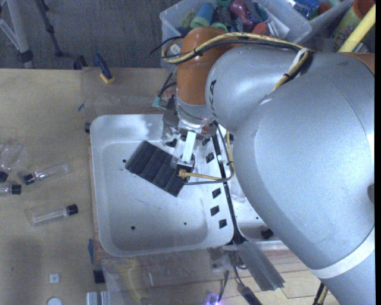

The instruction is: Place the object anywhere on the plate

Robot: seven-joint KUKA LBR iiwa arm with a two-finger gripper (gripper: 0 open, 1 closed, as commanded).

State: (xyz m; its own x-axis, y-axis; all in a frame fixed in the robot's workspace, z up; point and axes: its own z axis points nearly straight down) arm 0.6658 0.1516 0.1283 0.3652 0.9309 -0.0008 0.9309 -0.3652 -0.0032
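Observation:
My gripper (180,142) hangs below the orange wrist band (193,65), low over the back right part of the left white bin (113,196). The wrist hides its tip and whatever lies under it. The bare bin floor bears two tiny dark specks (132,227). The grey arm (297,149) hides nearly all of the right bin.
Several clear vials with black caps (53,211) lie on the wooden bench left of the bin. A tub of coloured items (238,18) stands behind the bins. A blue clip (106,74) sits at the back left. Small black marks (215,193) line the bin's right rim.

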